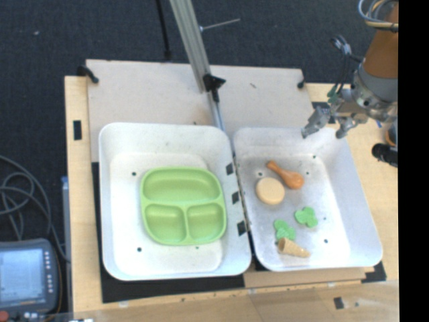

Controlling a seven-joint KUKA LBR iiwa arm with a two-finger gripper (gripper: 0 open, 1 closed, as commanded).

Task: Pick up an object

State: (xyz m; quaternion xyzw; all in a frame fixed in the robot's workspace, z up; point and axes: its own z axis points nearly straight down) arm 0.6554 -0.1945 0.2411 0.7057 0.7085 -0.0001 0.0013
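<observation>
In the right bin lie an orange drumstick-shaped toy, a round tan disc, two small green clover-shaped pieces and a tan cone near the front wall. My gripper hangs above the right bin's far right corner, up and to the right of the drumstick toy. Its two fingers are spread apart and hold nothing.
The left bin holds a green three-compartment tray. A slanted metal pole rises from behind the bins' shared wall. A screen device and cables sit off the bench at the lower left.
</observation>
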